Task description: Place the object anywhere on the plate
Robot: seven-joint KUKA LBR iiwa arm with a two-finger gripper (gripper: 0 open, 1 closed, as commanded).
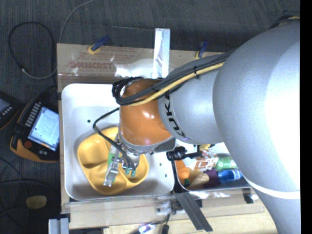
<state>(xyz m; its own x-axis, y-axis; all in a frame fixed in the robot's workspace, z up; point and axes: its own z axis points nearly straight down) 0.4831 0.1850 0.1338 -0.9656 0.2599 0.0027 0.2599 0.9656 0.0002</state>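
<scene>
A yellow plate (pixel 92 155) with divided sections lies in the left white bin (pixel 78 106). My gripper (pixel 119 172) hangs over the plate's right half, below the arm's orange band (pixel 141 116). Its two fingers (pixel 109 175) stand apart, with the yellow plate showing between them and nothing held. Several small objects (pixel 209 172) lie in the right bin, among them an orange, a green, a blue and a purple one. The arm covers most of that bin.
The big grey arm (pixel 243 111) spans the right side of the view and hides much of the right bin (pixel 214 191). A black and yellow cable (pixel 146 89) loops above the wrist. A handheld pendant (pixel 39 128) lies on the floor at left.
</scene>
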